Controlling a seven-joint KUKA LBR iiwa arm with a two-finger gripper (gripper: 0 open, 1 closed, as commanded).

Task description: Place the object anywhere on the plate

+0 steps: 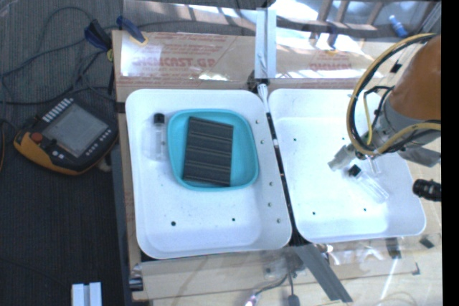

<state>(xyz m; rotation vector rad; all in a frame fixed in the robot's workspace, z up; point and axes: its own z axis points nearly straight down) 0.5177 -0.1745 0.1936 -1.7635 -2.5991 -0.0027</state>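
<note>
One plate [247, 147], one dark block [209, 150], two bins [215, 240]

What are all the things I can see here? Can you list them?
bins: two, white, side by side on the bench, left one, right one
plate: one, light blue, in the left bin
block: one, dark grey and ribbed, lying on the plate
little bottle: one, clear with black cap, left of the plate
handheld controller: one, orange and grey, on the floor at left
gripper: one, clear fingers, over the right bin
</note>
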